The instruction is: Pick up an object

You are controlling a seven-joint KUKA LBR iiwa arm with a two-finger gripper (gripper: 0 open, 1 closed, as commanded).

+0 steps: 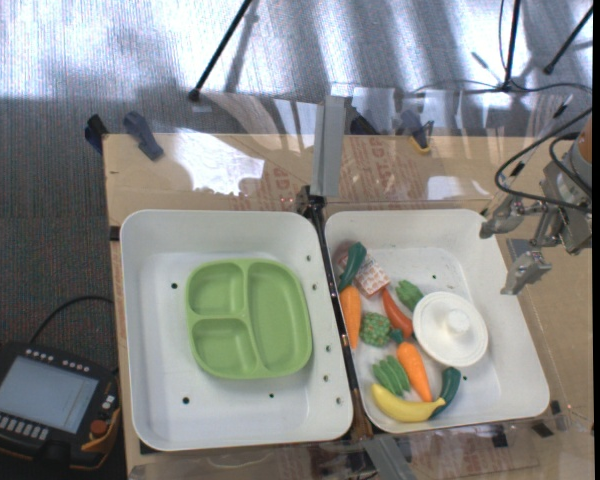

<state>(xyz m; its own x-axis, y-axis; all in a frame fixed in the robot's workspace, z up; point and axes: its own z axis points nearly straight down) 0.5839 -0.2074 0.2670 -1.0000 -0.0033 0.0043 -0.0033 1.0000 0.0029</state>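
Observation:
My gripper (pixel 510 246) hangs over the right rim of the right bin (pixel 500 388), with its fingers apart and nothing between them. The right bin holds toy food: a white round lidded dish (pixel 450 329), a yellow banana (pixel 407 406), an orange carrot (pixel 414 369), a second carrot (pixel 351 314), a broccoli piece (pixel 376 329) and several other green vegetables. The dish lies down and to the left of the gripper, apart from it. A green divided plate (pixel 248 318) lies in the left bin (pixel 150 268).
A grey upright post (pixel 330 148) stands behind the seam between the bins. Tripod legs (pixel 225 43) and cables are on the floor beyond the bench. A teach pendant (pixel 45 398) sits at the lower left, off the bench.

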